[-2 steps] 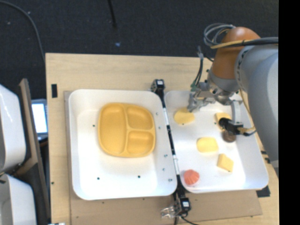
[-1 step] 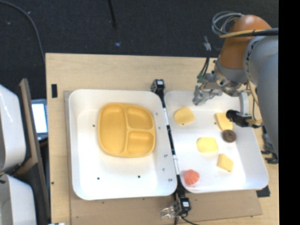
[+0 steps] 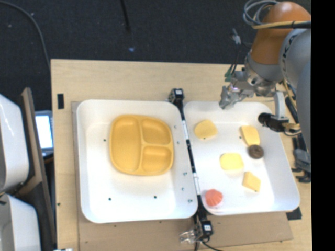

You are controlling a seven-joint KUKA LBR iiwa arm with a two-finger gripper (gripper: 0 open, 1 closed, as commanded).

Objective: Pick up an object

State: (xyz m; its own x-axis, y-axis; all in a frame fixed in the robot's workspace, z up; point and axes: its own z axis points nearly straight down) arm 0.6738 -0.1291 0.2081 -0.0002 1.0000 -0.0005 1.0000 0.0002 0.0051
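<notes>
**Arm's hand poised over the far edge of the right bin**

The grey arm (image 3: 293, 51), with its orange band at the top right, reaches in from the right, and its hand (image 3: 229, 99) sits above the far rim of the right bin (image 3: 277, 192), near that bin's far left corner. Whether the hand is open or closed cannot be told, and nothing can be seen gripped in it.

The things to pick lie loose on the floor of the right bin, all apart from the hand. A rounded yellow piece (image 3: 205, 129) is nearest, just below the hand toward the bin's left side. A yellow block (image 3: 250, 135) lies toward the right side, with a small dark brown round piece (image 3: 255, 151) touching or just beside its near end. A pale yellow piece (image 3: 231, 161) rests near the middle of the bin, and a small yellow wedge (image 3: 251, 182) lies just beyond it toward the near right. A pink-red round object (image 3: 213, 197) sits in the near left corner, close against the bin wall.

The left bin (image 3: 94, 192) holds a yellow divided plate (image 3: 141, 144) with three compartments, lying flat near its centre. Both bins rest side by side on the wooden tabletop (image 3: 65, 77), meeting along a seam with a small black clip (image 3: 177, 94) at its far end
</notes>
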